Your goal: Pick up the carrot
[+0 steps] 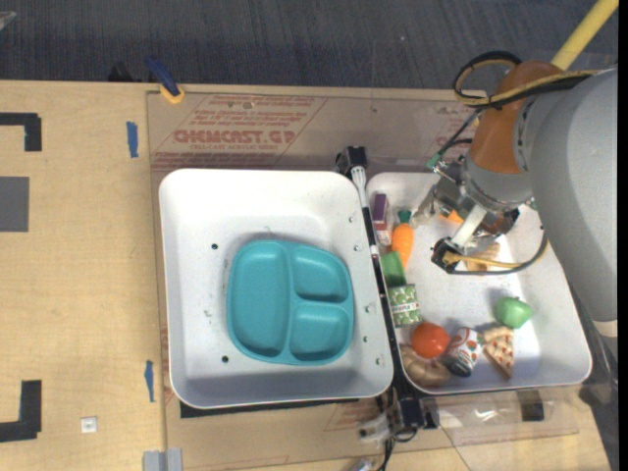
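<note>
The carrot [401, 238] is orange with a green leafy end [392, 266]. It lies lengthwise along the left wall of the right bin [549, 263], in its upper half. My gripper [444, 202] hangs over the top of the same bin, a short way to the right of the carrot's orange end and apart from it. A small orange piece [453, 219] shows just under the gripper. Nothing can be made out held in the gripper.
The left bin [196, 214] holds a teal divided plate [290, 301]. In the right bin are a purple item [379, 206], a green and white box [404, 303], a tomato [429, 340], a pizza slice [499, 350] and a green fruit [513, 312].
</note>
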